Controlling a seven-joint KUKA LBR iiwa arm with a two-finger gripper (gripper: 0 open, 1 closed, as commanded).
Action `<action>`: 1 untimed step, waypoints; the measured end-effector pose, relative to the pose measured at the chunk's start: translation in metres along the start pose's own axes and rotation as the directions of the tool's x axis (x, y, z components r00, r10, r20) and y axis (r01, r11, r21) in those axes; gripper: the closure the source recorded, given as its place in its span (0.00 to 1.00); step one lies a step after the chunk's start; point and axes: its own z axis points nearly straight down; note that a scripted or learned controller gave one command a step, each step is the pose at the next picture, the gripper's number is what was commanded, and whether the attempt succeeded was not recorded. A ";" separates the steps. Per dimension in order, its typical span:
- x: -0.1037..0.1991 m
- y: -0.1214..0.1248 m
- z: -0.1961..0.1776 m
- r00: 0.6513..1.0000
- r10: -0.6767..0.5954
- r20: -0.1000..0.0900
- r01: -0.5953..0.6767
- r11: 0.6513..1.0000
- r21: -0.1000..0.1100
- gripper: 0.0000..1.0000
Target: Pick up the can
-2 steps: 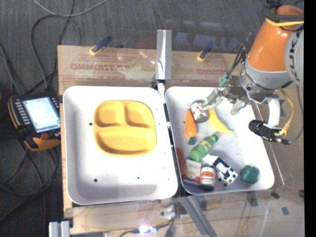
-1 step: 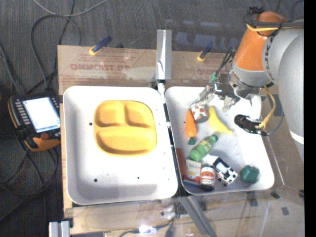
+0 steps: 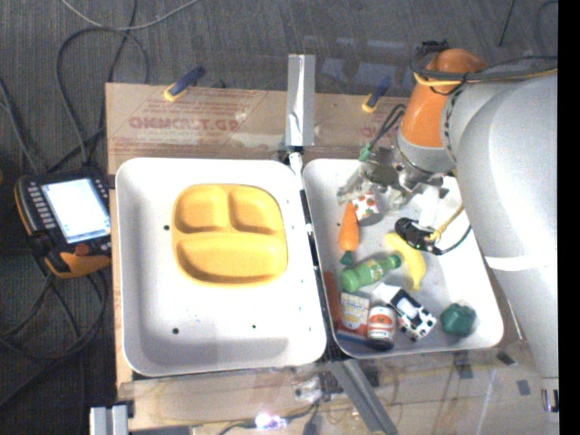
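Can [image 3: 381,325] with a red-and-white label and a dark top sits near the front edge of the right bin [image 3: 480,284], standing close to upright so its long axis runs roughly toward the camera and its round top faces up. Just to its left is a small jar or carton with an orange-and-white label [image 3: 354,311], touching or nearly touching it; just to its right lies a black-and-white patterned block [image 3: 415,319], and farther right a dark green pepper-like toy [image 3: 459,319].

Higher in the same bin, a green bottle [image 3: 371,272] lies on its side, slanting up to the right, with a yellow banana [image 3: 410,259] beside it. An orange carrot [image 3: 349,227] lies lengthwise near the bin's left wall, and a red-and-white spotted piece [image 3: 366,206] sits just beside its upper end.

The left bin [image 3: 145,270] holds a yellow divided tray [image 3: 231,234], two small compartments at the back and one long one at the front, resting flat toward the back of the bin.

The claw [image 3: 391,181] hangs over the back part of the right bin, well apart from the can; I cannot tell how it is set or whether it has hold of anything. Both bins rest on the desk [image 3: 208,125], topped here with brown cardboard. A handheld screen unit [image 3: 68,211] lies on the floor to the left.
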 end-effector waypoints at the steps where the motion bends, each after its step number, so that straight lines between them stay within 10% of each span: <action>1: 0.000 0.000 -0.009 1.000 -0.002 0.004 0.002 1.000 0.001 1.00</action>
